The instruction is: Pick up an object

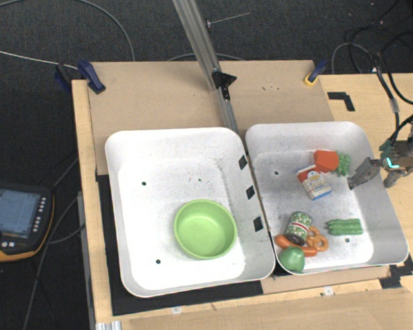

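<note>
Poised at three o'clock, the gripper (374, 173) hovers over the right bin's (371, 142) rim, fingers spread and holding nothing. Nearest targets, a small carton (315, 183) and an orange-and-green toy (330, 161), sit at its nine o'clock. A clean pick probably means descending squarely over one, clear of the wall; open floor lies between carton and green bundle (344, 226).

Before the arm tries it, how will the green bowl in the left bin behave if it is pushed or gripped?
The green bowl looks like thin plastic, so probably light and likely to slide on the smooth white bin when nudged. It sits upright on its base, so tipping seems unlikely. Its rounded rim may slip from a narrow grip.
</note>
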Controlling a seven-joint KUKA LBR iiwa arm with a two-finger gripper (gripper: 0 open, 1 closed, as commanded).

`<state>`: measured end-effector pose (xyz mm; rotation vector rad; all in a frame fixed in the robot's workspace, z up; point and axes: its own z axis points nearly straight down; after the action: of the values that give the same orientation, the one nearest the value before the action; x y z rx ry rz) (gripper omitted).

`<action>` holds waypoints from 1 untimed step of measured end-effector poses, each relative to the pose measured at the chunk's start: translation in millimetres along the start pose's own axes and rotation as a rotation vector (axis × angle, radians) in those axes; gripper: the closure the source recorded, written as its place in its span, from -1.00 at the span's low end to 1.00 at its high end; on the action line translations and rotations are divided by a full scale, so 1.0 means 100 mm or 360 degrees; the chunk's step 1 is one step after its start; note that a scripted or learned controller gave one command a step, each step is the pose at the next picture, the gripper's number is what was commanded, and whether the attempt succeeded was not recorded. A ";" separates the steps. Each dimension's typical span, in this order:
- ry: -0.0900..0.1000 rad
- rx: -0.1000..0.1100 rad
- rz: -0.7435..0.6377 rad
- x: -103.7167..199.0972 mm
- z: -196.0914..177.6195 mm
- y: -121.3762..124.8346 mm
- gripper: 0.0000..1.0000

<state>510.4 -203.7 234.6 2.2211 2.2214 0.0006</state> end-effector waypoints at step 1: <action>0.0000 0.0000 0.0000 0.00 0.00 0.00 -1.00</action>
<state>510.4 -203.7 234.5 2.2212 2.2215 0.0004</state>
